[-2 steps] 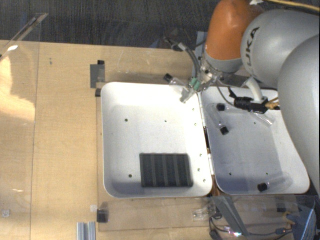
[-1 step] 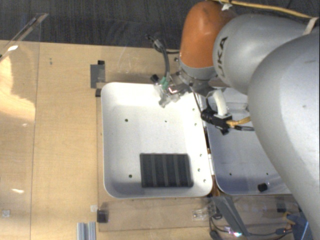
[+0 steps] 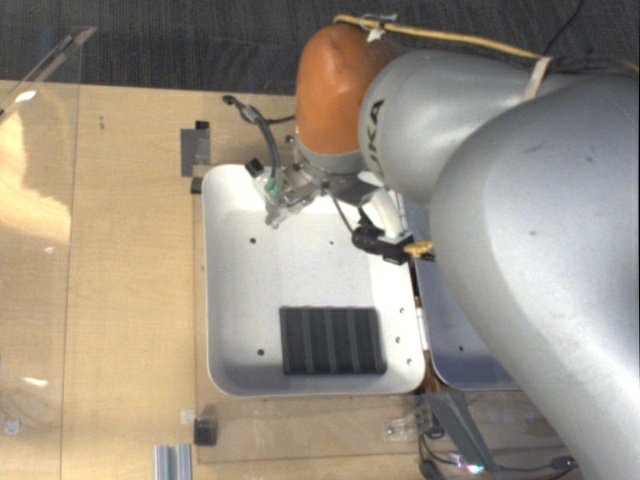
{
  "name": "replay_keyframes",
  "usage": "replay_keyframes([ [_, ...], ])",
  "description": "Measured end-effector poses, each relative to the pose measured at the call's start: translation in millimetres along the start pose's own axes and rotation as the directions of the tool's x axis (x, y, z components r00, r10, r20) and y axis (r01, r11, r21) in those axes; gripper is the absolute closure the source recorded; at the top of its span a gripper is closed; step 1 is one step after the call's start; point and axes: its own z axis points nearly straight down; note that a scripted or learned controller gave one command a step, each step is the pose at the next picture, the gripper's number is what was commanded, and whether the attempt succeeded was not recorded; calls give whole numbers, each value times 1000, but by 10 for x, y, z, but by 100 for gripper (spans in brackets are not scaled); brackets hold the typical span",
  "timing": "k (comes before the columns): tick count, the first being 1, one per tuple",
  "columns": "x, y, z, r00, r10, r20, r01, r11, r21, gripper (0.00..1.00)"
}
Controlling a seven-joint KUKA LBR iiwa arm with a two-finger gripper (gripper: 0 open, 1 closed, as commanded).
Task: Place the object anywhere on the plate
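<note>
So the arm comes in from the right and hangs over the far end of the left bin, with the gripper down near that bin's far left corner. Honestly can't tell from this angle what the gripper is doing. A dark ribbed rectangular plate lies flat on the bin floor at the near end, well apart from the gripper. The right bin is mostly covered by the arm.

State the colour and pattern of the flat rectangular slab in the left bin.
Dark grey to black ribbed slab, with lengthwise grooves, clearest in the camera view.
</note>
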Motion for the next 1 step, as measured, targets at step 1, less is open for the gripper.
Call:
replay_keyframes([
  [1, 255, 378, -1260, 992, -129, 3, 129, 992, -4, 100],
])
